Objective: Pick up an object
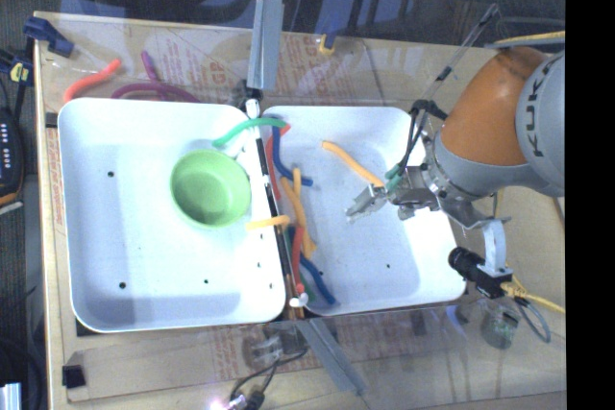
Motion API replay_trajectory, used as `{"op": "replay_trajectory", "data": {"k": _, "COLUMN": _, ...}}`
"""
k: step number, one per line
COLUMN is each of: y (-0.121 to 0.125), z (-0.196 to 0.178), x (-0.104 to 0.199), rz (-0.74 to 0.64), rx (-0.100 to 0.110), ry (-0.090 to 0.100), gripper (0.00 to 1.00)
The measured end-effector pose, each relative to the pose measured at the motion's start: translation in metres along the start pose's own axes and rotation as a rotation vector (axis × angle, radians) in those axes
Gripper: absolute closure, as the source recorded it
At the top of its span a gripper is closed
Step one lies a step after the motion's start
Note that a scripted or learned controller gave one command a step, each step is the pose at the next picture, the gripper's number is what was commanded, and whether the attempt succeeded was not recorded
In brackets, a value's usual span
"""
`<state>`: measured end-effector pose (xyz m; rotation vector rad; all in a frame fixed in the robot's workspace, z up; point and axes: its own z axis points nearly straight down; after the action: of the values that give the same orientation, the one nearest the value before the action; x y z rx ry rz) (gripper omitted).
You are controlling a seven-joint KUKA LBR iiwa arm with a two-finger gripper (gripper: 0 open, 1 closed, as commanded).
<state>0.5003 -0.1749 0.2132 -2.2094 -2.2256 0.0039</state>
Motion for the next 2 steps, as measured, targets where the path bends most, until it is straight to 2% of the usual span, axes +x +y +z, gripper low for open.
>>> {"op": "replay_trajectory", "data": {"k": 1, "y": 0.08, "z": 0.029, "x": -0.031, "rz": 0.034, "rx": -0.001, "ry": -0.002, "gripper": 0.0}}
{"op": "replay_trajectory", "data": {"k": 2, "y": 0.11, "z": 0.079, "x": -0.031, "rz": -0.01, "rx": -0.003, "ry": -0.001, "gripper": 0.0}}
